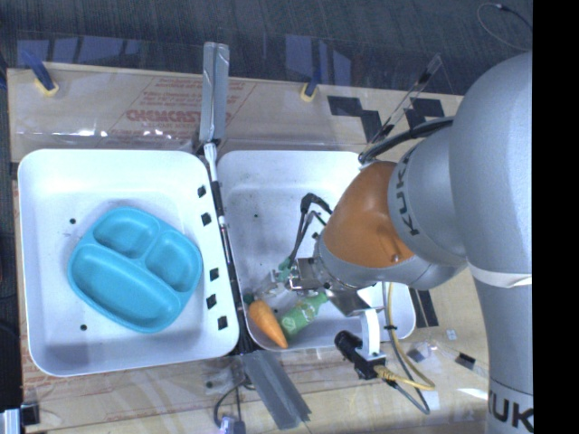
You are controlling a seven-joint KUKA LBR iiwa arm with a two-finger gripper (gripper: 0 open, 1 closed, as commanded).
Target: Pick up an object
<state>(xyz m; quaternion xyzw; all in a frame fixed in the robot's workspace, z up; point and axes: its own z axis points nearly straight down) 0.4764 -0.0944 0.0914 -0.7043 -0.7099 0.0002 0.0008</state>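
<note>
Counter, two white bins. Left bin, left half of frame: one blue divided tray, lying flat near its middle. Right bin, centre of frame: an orange carrot-shaped item and a green bottle-like item, both in the bin's lower corner, close together, carrot to the left. Arm, entering from the right, bent low over that same corner. Claw, at lower centre, sits just above and beside the green item; whether it is wide, narrow or holding cannot be told. Contact with either item cannot be told. Handling note, as judgement: the items crowd the bin wall, so centre on one item, descend straight, close fully before lifting, and avoid nudging the neighbour against the rim.
</note>
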